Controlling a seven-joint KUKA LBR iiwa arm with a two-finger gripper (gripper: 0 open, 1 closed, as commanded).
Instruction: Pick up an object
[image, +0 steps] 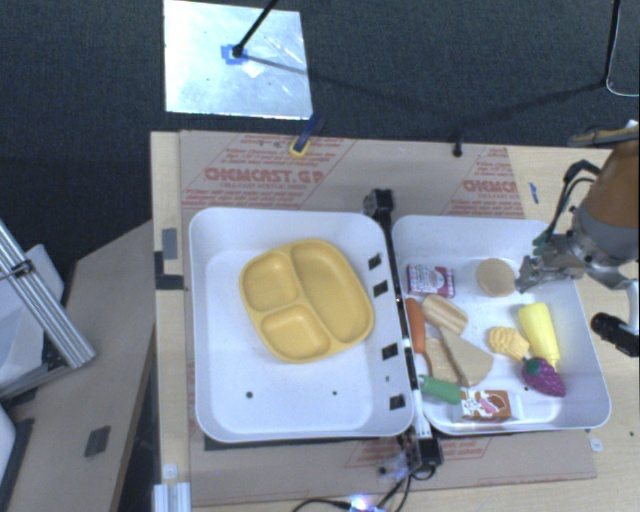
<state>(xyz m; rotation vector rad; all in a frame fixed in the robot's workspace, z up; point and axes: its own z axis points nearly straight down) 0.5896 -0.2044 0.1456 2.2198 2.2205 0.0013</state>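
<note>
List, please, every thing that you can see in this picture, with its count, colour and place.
bins: 2, white, side by side on the bench
divided plate: 1, yellow, in the left bin
round biscuit: 1, tan, right bin, far side
small packet: 1, red and white, right bin, far left
carrot: 1, orange, right bin, along the left wall
corn cob: 1, yellow, right bin, right side
grapes: 1 bunch, purple, right bin, near right
metal sheet: 1, silver, on the floor beyond the bench
gripper: 1, grey, above the right bin's far right part
</note>
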